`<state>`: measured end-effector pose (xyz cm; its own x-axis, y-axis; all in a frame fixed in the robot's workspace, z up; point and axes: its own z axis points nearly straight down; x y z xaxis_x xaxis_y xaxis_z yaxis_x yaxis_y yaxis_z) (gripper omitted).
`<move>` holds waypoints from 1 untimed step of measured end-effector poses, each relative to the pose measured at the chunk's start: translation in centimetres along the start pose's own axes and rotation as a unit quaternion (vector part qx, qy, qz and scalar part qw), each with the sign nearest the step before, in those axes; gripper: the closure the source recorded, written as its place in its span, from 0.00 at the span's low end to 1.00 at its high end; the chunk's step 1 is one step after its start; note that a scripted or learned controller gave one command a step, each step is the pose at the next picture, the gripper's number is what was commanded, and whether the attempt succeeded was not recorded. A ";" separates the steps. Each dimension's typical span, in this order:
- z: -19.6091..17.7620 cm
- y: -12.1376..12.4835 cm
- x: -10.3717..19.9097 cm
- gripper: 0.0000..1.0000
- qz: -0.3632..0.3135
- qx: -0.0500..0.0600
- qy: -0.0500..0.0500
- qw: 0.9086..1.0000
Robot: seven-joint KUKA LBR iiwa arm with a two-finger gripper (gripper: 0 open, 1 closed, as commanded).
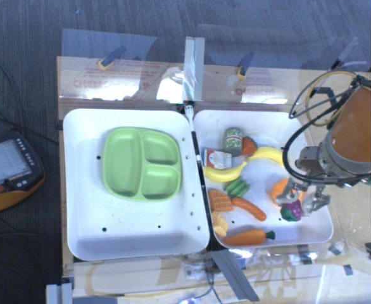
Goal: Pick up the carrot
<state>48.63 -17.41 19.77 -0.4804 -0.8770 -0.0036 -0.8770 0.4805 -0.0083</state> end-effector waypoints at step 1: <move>9.8 1.5 -2.9 1.00 -0.237 -0.001 -0.001 0.972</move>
<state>48.79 -14.21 9.97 -0.0233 -0.9997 -0.0017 -0.9997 0.0233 -0.0084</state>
